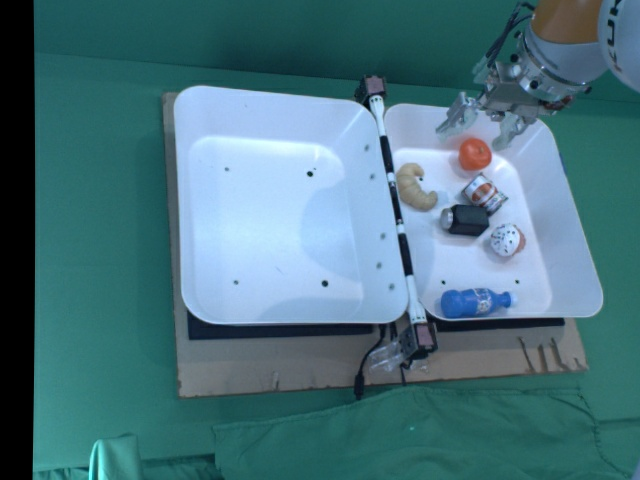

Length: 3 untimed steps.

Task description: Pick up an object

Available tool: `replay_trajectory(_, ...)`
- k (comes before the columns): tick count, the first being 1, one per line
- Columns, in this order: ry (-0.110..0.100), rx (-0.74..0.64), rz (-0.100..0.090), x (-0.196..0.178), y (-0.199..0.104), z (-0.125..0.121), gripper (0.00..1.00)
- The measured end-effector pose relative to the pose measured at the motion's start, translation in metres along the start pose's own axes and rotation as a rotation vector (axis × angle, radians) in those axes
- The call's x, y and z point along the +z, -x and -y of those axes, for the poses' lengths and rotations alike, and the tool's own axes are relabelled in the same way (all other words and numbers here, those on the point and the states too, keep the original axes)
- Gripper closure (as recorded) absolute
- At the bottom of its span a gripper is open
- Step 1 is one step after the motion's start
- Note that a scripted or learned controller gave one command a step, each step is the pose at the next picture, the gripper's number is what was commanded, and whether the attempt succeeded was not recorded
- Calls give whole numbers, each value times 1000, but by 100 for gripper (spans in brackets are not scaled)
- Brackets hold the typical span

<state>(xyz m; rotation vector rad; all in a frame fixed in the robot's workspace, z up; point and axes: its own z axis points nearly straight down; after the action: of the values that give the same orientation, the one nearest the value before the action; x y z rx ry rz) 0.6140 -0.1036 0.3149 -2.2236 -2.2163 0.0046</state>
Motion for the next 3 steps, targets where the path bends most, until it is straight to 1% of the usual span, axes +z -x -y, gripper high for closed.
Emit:
replay_trajectory(1,-6,0,-1,61,-7,1,0)
replay_trajectory(2,7,2,2,116,-5,-10,0)
replay_trajectory(3,20,3,8,119,-1,-13,0)
